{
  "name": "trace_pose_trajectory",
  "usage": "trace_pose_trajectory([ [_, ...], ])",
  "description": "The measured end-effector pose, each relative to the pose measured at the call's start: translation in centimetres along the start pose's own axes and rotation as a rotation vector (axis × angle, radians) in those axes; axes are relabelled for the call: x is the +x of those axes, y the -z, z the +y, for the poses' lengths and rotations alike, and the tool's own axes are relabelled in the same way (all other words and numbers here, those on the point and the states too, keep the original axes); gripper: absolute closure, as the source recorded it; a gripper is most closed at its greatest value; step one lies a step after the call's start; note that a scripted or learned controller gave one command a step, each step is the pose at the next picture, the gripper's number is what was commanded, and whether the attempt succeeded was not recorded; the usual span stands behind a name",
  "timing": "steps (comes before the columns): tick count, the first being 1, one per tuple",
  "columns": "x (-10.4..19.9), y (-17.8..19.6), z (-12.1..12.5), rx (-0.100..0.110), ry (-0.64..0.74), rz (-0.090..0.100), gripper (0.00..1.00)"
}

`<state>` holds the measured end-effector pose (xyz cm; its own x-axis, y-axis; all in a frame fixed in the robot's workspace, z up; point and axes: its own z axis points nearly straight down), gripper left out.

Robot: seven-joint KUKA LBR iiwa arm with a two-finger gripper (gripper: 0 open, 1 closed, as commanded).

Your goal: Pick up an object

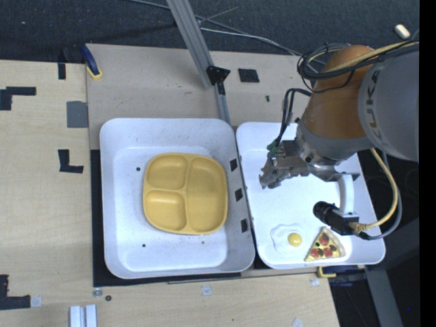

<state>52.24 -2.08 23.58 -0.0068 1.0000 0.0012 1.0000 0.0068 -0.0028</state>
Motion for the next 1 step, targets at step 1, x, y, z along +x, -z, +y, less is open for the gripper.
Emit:
trace_pose_trajectory([
  [1, 4.46, 0.07, 1.07, -0.001, 0.000, -0.001, 1.00],
])
